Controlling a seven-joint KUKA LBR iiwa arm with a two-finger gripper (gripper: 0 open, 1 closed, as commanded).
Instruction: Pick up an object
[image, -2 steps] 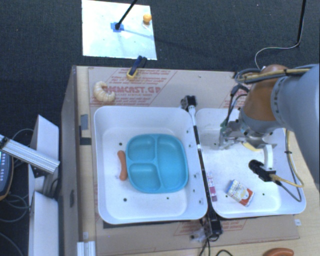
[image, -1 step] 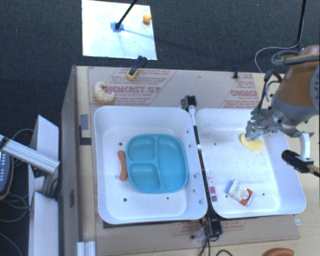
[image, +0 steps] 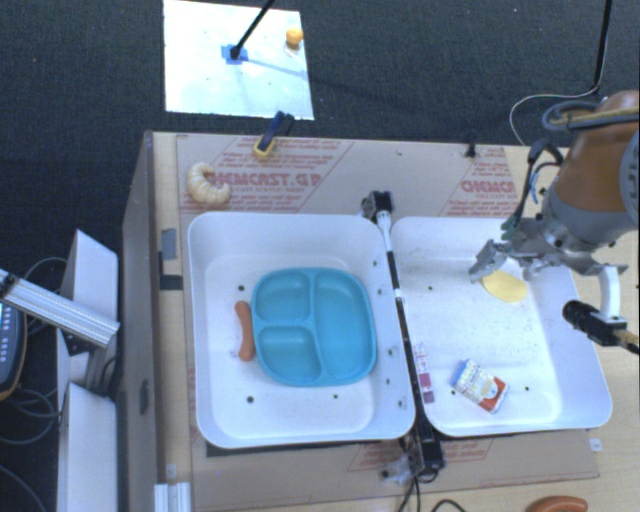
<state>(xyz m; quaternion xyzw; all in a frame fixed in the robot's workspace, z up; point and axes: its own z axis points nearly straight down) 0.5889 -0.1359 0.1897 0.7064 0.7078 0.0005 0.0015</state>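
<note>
Seen from above at a slant, a cardboard-topped bench (image: 300, 175) bears two shallow white plastic bins side by side. The landmark here is the right-hand white bin (image: 560, 400).

The grey robot arm with an orange band (image: 600, 165) reaches in over this bin's far right corner. Its two-finger gripper (image: 510, 260) hangs low over the far part of the bin floor, with pale metal fingers (image: 487, 262) splayed apart and nothing visible between them.

Just beside the gripper, on the bin floor, lies a flat pale yellow oval object (image: 506, 288); whether the fingers touch it cannot be told. Towards the near edge of the same bin lies a small crumpled packet in white, blue and red (image: 479, 385), well apart from the gripper.

To the left of the landmark bin, touching it along a dark centre seam, sits the left-hand white bin (image: 220, 400). In it rests a light blue plastic plate with three compartments (image: 313, 326), and just left of that plate lies a small orange-brown sausage-shaped toy (image: 244, 331).

Beyond the left bin, on the cardboard, sit a cream curled croissant-like toy (image: 207, 183) and a yellow and dark clamp (image: 271, 135).
</note>
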